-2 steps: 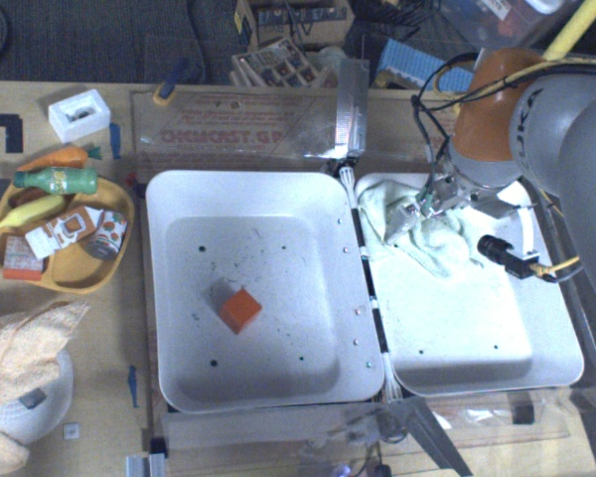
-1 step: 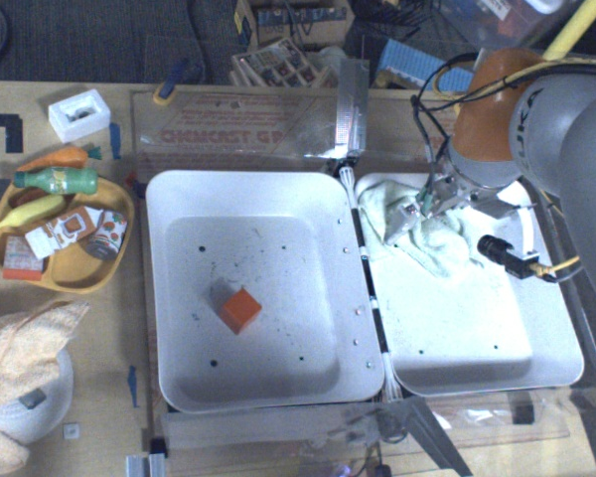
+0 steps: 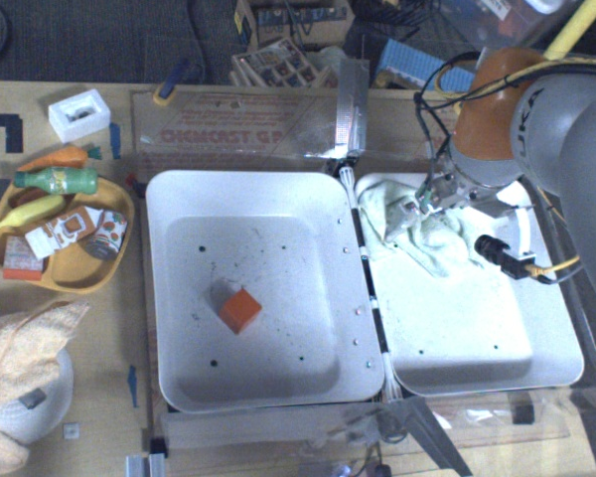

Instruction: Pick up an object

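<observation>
- Landmark: the left bin [image 3: 179, 207]; 2 white bins sit side by side on the worktop [image 3: 99, 102].
- To the left of the left bin, a yellow bowl [image 3: 74, 271] of packets and a green bottle [image 3: 58, 180] lie outside the work area; a pale cloth [image 3: 25, 351] lies below them.
- Inside the left bin, near its middle, an orange block [image 3: 241, 310] rests on the floor, untouched and well apart from the arm.
- Right of the left bin, in the right bin [image 3: 477, 351], a pale green cloth [image 3: 432, 241] lies crumpled at the far end.
- The gripper [image 3: 435, 197] sits low over that cloth; I cannot tell whether it is released or clenched.
- Judgement: nothing is visibly lifted yet; the grasp and the lift are both left to do.
</observation>
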Available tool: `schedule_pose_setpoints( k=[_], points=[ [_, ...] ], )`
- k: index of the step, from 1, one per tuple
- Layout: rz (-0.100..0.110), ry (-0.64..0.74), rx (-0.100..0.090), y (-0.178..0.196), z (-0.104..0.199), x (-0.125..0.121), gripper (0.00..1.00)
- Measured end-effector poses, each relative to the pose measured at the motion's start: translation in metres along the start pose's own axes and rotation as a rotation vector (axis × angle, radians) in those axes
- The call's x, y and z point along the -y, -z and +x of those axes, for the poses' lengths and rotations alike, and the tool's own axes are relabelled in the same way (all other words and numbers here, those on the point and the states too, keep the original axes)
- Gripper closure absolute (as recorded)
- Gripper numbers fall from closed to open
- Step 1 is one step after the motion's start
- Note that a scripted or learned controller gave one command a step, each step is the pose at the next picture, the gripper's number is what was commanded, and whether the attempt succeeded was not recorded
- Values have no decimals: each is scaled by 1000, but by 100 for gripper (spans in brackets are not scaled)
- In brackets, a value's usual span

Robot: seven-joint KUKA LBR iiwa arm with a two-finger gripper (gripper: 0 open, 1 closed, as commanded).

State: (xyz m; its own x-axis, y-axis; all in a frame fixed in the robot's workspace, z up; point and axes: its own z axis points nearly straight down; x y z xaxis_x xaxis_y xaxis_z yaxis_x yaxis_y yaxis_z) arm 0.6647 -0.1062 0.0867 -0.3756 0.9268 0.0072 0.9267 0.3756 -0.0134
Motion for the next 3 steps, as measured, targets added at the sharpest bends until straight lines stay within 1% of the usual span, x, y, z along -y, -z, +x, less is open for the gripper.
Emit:
schedule_pose_setpoints(
  k=[1, 2, 3],
  points=[
    [0, 5, 3, 0, 1, 0, 0],
    [-2, -20, 1, 0, 1, 0, 0],
    [1, 7, 4, 0, 1, 0, 0]
  ],
)
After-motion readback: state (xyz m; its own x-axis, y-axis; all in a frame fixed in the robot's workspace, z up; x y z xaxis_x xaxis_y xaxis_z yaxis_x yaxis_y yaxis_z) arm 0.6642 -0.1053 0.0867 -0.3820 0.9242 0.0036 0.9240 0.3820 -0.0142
